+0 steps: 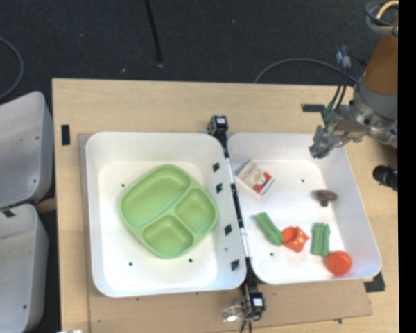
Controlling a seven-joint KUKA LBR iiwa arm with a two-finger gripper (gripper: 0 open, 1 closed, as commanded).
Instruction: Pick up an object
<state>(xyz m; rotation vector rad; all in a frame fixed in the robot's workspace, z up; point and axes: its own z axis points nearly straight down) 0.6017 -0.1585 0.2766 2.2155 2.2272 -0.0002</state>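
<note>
The metal two-finger gripper [321, 146] hangs over the right white plastic bin's [357, 186] far right corner; whether it is open or closed cannot be told. Inside lie a small red-and-white carton [254, 177] with unreadable print, a brown lump [325, 197], two green pods [268, 228], and a round red tomato [339, 263]. The left bin [97, 255] holds a green three-compartment plate [168, 210] on the pale wood bench [145, 103].

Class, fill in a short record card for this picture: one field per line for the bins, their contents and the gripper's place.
left bin: white shallow bin holding a green three-compartment plate
right bin: white shallow bin
right bin contents: small red-and-white box, brown lump, green pod, red-orange piece, green ridged piece, red ball
gripper: two-finger gripper above the right bin's far right corner, nothing seen between its fingers
</note>
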